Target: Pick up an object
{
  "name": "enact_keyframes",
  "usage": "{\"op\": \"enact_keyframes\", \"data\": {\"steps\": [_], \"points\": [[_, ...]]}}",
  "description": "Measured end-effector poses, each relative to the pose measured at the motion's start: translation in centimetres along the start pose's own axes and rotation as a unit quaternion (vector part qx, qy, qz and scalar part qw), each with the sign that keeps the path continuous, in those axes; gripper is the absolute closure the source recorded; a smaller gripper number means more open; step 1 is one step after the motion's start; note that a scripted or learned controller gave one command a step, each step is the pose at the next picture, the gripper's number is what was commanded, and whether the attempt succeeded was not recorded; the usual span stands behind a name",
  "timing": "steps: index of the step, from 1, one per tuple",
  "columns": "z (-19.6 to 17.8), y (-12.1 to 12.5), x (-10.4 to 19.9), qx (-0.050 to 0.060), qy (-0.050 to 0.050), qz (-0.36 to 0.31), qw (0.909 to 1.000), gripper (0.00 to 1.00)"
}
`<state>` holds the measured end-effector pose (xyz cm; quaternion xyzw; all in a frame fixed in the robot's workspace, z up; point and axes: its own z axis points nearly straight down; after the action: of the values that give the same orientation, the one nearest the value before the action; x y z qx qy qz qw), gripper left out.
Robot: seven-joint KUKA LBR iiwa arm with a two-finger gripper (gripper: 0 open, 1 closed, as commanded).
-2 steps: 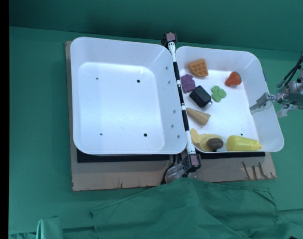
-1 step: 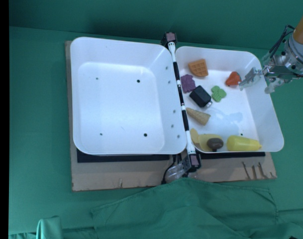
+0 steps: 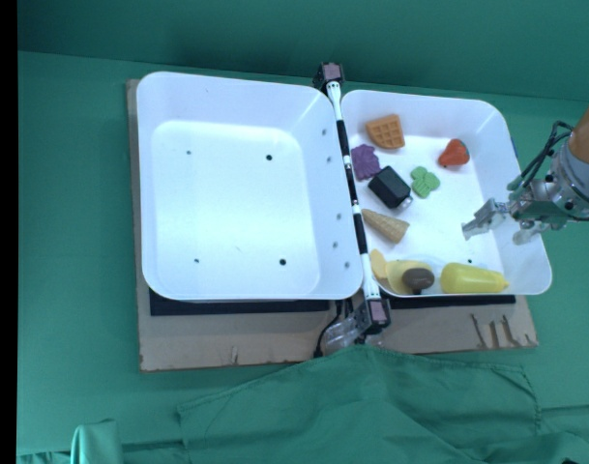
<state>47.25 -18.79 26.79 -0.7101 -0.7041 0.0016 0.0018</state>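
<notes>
The gripper (image 3: 489, 220) hung open and empty over the right bin (image 3: 497, 124), likely poised to pick among the toys there, the yellow pepper (image 3: 473, 278) lying nearest, just below it.

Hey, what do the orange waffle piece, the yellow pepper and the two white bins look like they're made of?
The orange waffle piece looks like molded plastic: flat even color with a pressed grid. The yellow pepper seems to be smooth, slightly glossy plastic, with a soft highlight along its top. The white bins look like thin, rigid, semi-gloss plastic with rounded formed rims and light sheen. All judged by look alone.
</notes>
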Motion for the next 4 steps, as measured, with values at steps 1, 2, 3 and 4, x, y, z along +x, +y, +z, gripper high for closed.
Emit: {"op": "enact_keyframes", "data": {"steps": [1, 2, 3, 4], "points": [[-0.8, 8.4, 0.7, -0.008, -0.002, -0.005, 1.0000, 0.00], [2.7, 18.2, 0.3, -0.008, -0.003, -0.005, 1.0000, 0.00], [-1.0, 14.0, 3.5, -0.005, 0.000, -0.004, 1.0000, 0.00], [6.7, 7.1, 3.7, 0.002, 0.000, -0.001, 1.0000, 0.00]]}}
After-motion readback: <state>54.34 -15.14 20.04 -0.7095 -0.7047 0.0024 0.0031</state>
